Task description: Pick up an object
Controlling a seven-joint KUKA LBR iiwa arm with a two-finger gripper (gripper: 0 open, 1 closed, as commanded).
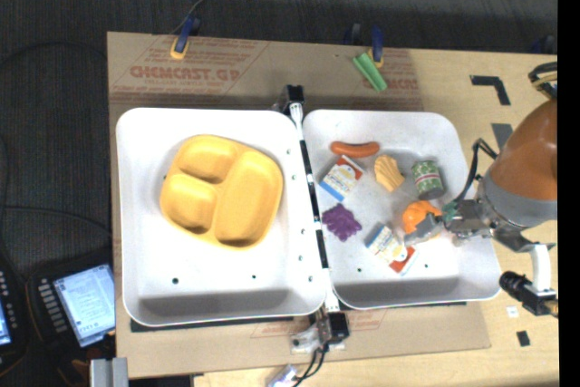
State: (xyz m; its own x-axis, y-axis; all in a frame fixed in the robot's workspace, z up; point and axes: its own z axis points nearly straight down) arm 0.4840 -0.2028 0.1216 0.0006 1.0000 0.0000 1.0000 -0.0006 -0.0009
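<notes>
The right bin (453, 281) holds several small toy foods. There is a red sausage (354, 149), a white and blue carton (339, 179), a yellow shell-shaped piece (389, 172), a green can (426, 177), a purple grape bunch (342, 221), an orange fruit (417, 215), and a small carton with red (391, 248). My gripper (441, 223) reaches in from the right, low over the bin's right side. Its tip lies right against the orange fruit. The view is too small to tell whether the fruit is gripped.
In the left bin (145, 285) lies a yellow divided plate (222, 188). A black divider (308, 195) runs between the bins. A green marker (370, 72) and blue clamps (186, 36) lie on the cardboard behind. A tablet (80, 299) sits at lower left.
</notes>
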